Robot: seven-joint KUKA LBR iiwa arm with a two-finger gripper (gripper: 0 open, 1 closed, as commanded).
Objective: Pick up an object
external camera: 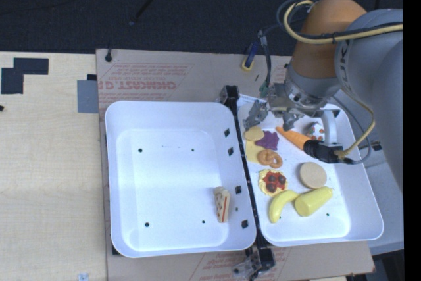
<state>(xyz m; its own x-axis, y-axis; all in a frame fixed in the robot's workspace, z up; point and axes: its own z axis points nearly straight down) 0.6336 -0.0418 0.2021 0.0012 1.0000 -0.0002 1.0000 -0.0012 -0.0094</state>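
Overhead, the gripper [289, 116] hangs at the right bin's [368, 220] far edge above the carrot [294, 138]; whether its fingers are apart, I cannot tell.

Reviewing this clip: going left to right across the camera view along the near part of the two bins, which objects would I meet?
Sandwich wedge in the left bin → banana in the right bin → yellow pepper-like piece. The small pizza and tan round disc sit farther back and overlap these in order, so they are left out.
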